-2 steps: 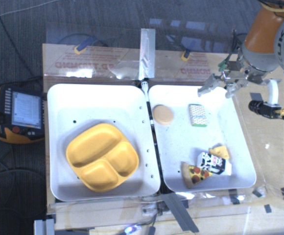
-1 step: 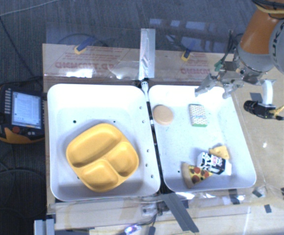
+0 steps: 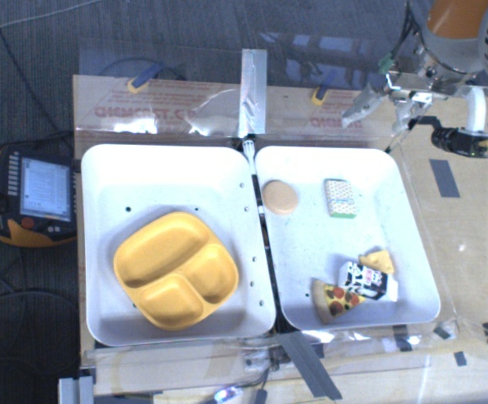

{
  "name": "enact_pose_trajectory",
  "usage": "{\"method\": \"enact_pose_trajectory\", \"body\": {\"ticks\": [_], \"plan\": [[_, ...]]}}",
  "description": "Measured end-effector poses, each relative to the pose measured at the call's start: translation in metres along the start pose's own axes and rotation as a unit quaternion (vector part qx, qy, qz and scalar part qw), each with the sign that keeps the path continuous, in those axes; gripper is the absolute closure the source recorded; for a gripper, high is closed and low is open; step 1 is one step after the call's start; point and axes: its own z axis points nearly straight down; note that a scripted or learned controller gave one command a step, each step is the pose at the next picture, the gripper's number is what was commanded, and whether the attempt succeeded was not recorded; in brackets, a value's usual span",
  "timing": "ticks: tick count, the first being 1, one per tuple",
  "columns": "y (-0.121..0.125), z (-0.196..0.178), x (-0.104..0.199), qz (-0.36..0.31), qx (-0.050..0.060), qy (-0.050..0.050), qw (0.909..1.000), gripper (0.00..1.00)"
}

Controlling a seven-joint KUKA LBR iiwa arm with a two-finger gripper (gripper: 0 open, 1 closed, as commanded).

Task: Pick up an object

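White plastic made up both bins, and nothing had yet been lifted out of either one, so the task stood at its very beginning as far as could be judged. The arm hung above the bench's far right corner, outside the right bin, and its gripper pointed down toward the bench edge behind that bin; whether its fingers were apart or closed could not be made out, and nothing was seen between them. All the small pieces lay in the right bin. A round tan disc rested near the bin's left wall, with a small green-and-white box well apart to its right. Near the front sat a cluster: a black-and-white patterned packet, a yellow wedge touching its upper edge, and a toy pizza slice just beside its lower left. The left bin held a yellow divided plate, tilted slightly. The reach, descent, grasp and lift all remained; the disc, lying alone, looked the easiest pick.
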Motion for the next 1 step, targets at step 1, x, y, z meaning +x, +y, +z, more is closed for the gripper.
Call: {"method": "enact_pose_trajectory", "body": {"ticks": [1], "plan": [[-0.0036, 0.1228, 0.0667, -0.027, 0.001, 0.001, 0.9996, 0.0]]}}
